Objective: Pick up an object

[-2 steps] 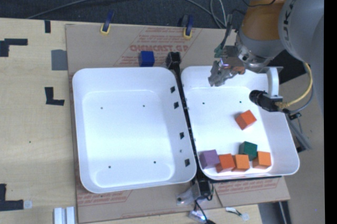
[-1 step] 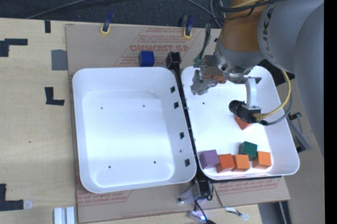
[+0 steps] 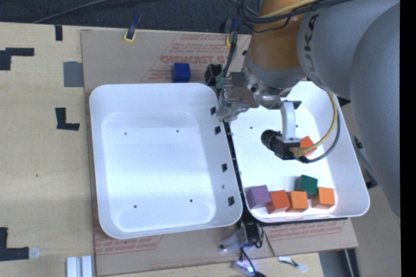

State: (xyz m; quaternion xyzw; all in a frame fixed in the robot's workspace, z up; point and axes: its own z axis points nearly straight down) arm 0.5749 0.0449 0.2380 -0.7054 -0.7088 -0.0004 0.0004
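Okay, the grey arm [image 3: 351,41] is reaching in from 3 o'clock and hanging over the right bin [image 3: 255,153]. The end effector [image 3: 227,105] is sitting at that bin's 10 o'clock corner, right over the seam with the left bin [image 3: 156,165]. It is blurry there, so I cannot tell how far open it is or whether it is gripping anything.

The blocks are lying along the right bin's 6 o'clock wall, well apart from the end effector. A purple block [image 3: 258,195] is touching a first orange block [image 3: 279,201], which is touching a second orange block [image 3: 298,200]. A third orange block [image 3: 324,196] is sitting toward 5 o'clock. A green block [image 3: 307,184] is sitting just at 12 o'clock of the last two.

A blue block [image 3: 181,71] is lying outside the bins on the cardboard [image 3: 162,51], at 12 o'clock of the left bin, on the desk [image 3: 39,158].
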